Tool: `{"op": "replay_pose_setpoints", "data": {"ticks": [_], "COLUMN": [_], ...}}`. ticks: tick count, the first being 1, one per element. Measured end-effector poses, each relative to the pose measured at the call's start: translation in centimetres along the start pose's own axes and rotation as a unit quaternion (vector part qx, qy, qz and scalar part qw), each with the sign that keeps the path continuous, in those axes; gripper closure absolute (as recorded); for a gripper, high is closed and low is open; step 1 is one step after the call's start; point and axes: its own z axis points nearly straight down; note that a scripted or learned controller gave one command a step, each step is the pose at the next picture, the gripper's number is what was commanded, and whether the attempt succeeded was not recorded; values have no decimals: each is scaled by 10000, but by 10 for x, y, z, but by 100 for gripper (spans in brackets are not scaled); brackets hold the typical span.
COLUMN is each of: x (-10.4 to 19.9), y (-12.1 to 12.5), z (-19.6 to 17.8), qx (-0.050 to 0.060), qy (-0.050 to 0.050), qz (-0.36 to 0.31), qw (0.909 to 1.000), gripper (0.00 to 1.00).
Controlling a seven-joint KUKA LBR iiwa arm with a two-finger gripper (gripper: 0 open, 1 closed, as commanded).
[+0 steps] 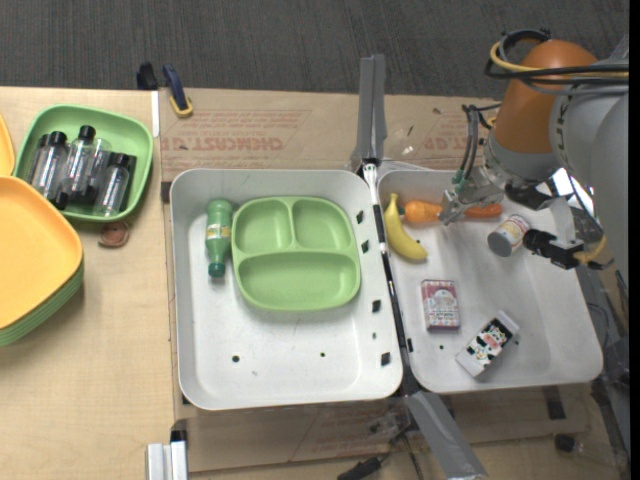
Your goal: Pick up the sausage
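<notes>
The hand (458,208) is lowered into the far part of the right bin (560,368), directly at the sausage (452,211), an orange piece lying just right of the banana (401,233). Whether the hand is clenched or released cannot be told. A can (508,235) lies right of the sausage. A card pack (441,304) and carton (487,345) lie nearer. The left bin (200,368) holds a green tray (296,251) and bottle (218,236).
</notes>
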Motion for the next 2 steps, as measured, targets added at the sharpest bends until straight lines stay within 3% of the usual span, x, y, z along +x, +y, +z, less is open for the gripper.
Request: {"op": "replay_pose_setpoints", "data": {"ticks": [1, 2], "x": [-34, -36], "y": [-57, -124], "z": [9, 6], "qx": [-28, -32], "qy": [1, 1], "qz": [-490, -2088], "qw": [9988, 9780], "gripper": [100, 100]}}
